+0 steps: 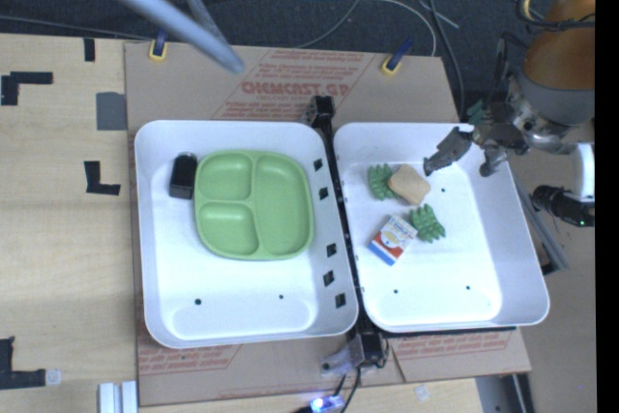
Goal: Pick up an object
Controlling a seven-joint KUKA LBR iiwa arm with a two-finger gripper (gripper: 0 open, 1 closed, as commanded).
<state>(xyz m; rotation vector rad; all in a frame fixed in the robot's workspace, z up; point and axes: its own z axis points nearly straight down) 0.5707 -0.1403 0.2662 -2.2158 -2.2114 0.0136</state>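
A cardboard-covered bench (pixel 290 82) carries two white bins. In the left bin (pixel 164 305) a green divided plate (pixel 254 205) is seen beside a small black block (pixel 183 176). In the right bin (pixel 503 285) a tan block (pixel 409 185) is crowded by green pieces and a small carton (pixel 391 240) (a likely cause of a nudged, missed grasp). The gripper (pixel 462 153) is spread wide, holding nothing, just right of the tan block.

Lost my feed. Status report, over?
Pincer open, above right bin's upper edge, holding nothing. Tan block nearest, green pieces touching it.
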